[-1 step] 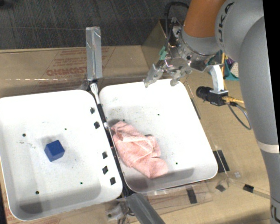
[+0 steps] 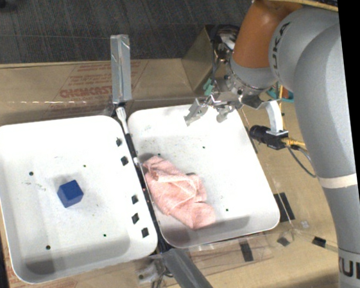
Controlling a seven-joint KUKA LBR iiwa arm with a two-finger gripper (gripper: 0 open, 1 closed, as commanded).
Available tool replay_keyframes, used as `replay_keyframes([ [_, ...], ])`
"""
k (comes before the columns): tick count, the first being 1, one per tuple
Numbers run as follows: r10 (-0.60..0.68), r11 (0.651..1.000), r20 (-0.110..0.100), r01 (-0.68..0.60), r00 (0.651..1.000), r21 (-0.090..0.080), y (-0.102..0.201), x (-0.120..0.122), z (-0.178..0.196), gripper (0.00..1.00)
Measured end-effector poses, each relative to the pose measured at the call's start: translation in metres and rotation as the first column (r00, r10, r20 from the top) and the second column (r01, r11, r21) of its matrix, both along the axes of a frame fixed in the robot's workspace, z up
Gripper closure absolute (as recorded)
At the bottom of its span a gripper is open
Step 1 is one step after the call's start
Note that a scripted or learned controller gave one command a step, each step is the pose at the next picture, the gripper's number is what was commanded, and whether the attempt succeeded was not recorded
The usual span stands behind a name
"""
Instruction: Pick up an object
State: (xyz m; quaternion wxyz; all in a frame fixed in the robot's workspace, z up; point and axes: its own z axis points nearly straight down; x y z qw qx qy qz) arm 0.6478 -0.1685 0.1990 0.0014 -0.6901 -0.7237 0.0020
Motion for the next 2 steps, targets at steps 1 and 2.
replay_keyframes([
  [1, -0.056, 0.998, -0.001, 0.056, 0.998, 0.002, 0.01, -0.071, -0.075, 0.0],
  [2, 0.085, 0.996, 0.006, -0.085, 0.996, 0.001, 0.014, -0.09, -0.105, 0.0],
])
